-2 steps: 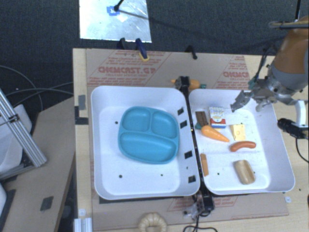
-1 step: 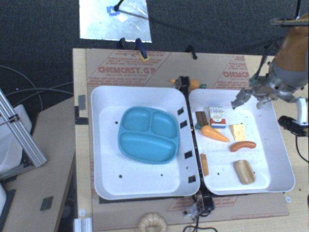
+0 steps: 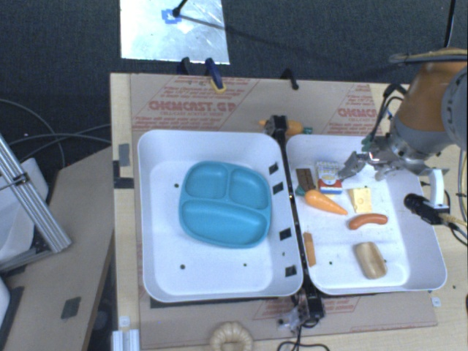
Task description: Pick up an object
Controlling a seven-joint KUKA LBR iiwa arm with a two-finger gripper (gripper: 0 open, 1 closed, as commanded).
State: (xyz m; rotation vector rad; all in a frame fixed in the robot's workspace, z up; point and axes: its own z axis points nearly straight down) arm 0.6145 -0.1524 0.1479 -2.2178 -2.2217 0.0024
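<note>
The right bin [image 3: 417, 269] holds several toy foods. An orange carrot [image 3: 325, 202] lies near its left wall, with a brown chocolate bar [image 3: 305, 179] and a small white packet [image 3: 329, 174] behind it. A yellow cheese wedge [image 3: 359, 198], a red sausage [image 3: 368, 221], a tan bread roll [image 3: 371, 259] and a thin orange stick [image 3: 309, 248] lie further forward. My gripper [image 3: 368, 168] hangs over the back of this bin, just behind the cheese and right of the packet. It is open, with nothing between its fingers.
The left bin [image 3: 157, 269] holds a blue divided plate [image 3: 224, 202]. A black divider with clips [image 3: 289, 218] runs between the two bins. The arm's black attachment [image 3: 423, 207] hangs over the right bin's right side. A ring-shaped object [image 3: 232, 336] lies at the bench's front edge.
</note>
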